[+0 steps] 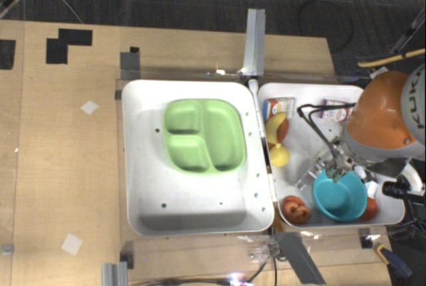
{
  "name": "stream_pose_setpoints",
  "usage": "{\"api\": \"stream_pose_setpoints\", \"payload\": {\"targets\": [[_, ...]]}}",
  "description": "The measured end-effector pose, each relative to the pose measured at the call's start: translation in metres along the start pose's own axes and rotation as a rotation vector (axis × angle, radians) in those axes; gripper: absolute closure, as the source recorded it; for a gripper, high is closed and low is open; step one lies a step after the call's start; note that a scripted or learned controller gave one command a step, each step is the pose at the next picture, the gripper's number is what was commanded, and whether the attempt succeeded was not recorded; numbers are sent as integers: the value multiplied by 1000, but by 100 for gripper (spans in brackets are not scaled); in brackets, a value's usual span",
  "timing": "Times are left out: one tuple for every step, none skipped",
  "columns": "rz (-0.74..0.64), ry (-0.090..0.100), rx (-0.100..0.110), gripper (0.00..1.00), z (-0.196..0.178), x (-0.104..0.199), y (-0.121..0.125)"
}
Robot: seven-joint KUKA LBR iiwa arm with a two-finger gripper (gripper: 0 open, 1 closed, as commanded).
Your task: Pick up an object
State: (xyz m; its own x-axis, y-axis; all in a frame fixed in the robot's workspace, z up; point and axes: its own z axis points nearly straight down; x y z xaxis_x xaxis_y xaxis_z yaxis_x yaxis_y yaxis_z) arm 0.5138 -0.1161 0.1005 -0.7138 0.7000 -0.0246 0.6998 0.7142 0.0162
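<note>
Left shallow white plastic bin (143,165): contains one light green three-compartment plastic tray (203,135), lying flat near the centre. Right shallow white plastic bin (299,165): along its left wall, a small printed packet (279,107), a yellow and orange pear-shaped toy fruit (276,128), a small yellow lemon-like piece (279,156) and a red apple-like fruit (295,209) at the near corner. Teal plastic cup (339,196): resting toward the near right of the same bin, opening tilted upward, the nearest candidate for pickup. Metal two-finger gripper (331,165): lowered just above and beside the cup rim; opening width cannot be told, nothing visibly held. Task status: approach apparently made, grasp and lift not yet done. Grey arm with orange band (383,115): entering from the right, wrist pointed down and leftward.
</note>
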Motion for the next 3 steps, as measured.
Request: {"api": "stream_pose_setpoints", "payload": {"targets": [[-4, 11, 10, 0, 11, 1, 23], [-64, 22, 13, 0, -2, -13, 45], [20, 20, 14, 0, 18, -84, 108]]}}
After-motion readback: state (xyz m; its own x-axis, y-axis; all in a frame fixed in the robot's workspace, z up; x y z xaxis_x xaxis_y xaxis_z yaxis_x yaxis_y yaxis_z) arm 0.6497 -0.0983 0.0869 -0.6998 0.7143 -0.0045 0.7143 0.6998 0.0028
